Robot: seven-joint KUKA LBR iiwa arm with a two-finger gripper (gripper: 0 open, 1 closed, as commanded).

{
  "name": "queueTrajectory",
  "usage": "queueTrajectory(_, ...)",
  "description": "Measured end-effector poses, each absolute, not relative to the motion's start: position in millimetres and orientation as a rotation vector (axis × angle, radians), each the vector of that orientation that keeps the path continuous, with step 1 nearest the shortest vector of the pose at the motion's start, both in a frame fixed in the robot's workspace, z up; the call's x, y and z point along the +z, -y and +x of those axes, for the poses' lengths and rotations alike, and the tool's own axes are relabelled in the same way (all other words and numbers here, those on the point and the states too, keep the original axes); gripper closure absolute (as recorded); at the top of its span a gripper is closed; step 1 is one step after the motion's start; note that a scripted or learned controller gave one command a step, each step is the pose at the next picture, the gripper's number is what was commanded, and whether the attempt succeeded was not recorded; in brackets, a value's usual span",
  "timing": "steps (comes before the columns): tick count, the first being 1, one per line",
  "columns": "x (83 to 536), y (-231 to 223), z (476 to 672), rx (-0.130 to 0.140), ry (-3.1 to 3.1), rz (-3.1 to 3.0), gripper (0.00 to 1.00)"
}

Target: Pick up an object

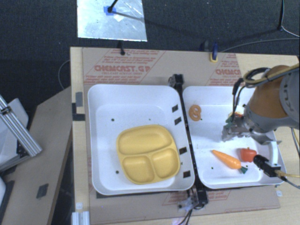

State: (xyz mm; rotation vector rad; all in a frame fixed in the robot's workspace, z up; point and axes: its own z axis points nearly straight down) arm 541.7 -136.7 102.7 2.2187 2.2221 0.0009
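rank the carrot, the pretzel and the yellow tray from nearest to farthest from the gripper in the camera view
From the gripper, in the right bin:
1. Carrot, just below it in the same bin.
2. Pretzel, up and to the left, near the divider in the right bin.
3. Yellow tray, farthest, across in the left bin.

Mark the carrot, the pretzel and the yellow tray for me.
carrot (226, 159), camera view, middle of its orange body.
pretzel (195, 112), camera view, its centre.
yellow tray (146, 142), camera view, floor of its large compartment.
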Motion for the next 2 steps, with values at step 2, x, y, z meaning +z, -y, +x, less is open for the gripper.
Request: queueTrajectory(2,221.5,130.6,540.5,0.005,-2.223,2.211,1.0)
